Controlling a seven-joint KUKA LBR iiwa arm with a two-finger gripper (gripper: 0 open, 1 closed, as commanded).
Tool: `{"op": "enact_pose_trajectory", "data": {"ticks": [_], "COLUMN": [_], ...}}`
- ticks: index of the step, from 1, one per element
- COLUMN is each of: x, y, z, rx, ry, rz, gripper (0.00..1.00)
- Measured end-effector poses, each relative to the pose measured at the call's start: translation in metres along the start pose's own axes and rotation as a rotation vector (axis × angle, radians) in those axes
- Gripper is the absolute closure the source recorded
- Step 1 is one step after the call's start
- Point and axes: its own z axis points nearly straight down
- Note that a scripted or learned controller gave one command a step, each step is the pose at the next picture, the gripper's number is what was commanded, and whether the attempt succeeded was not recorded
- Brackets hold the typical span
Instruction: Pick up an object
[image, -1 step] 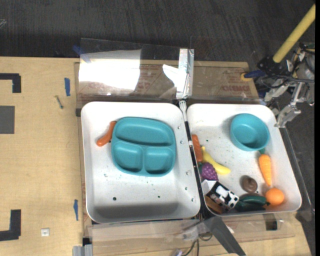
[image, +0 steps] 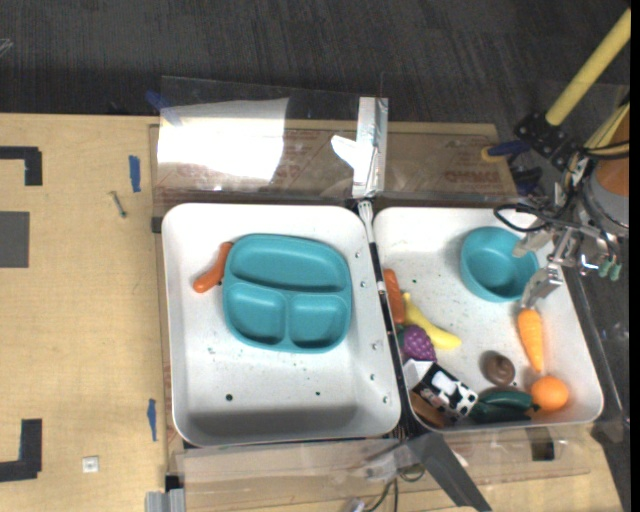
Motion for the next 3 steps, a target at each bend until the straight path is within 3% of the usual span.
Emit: {"op": "enact_pose_trajectory", "data": {"ticks": [1,2,3], "x": [0.046,0.083,0.078], "y": [-0.012,-0.020,-0.012], "z": [0.075,0.075,0.058], "rx": [0.000,-0.003,-0.013], "ry": [-0.012,-0.014,-0.025], "rz": [0.218,0.379,0.366], "gripper": [0.00,0.00,1.00]}}
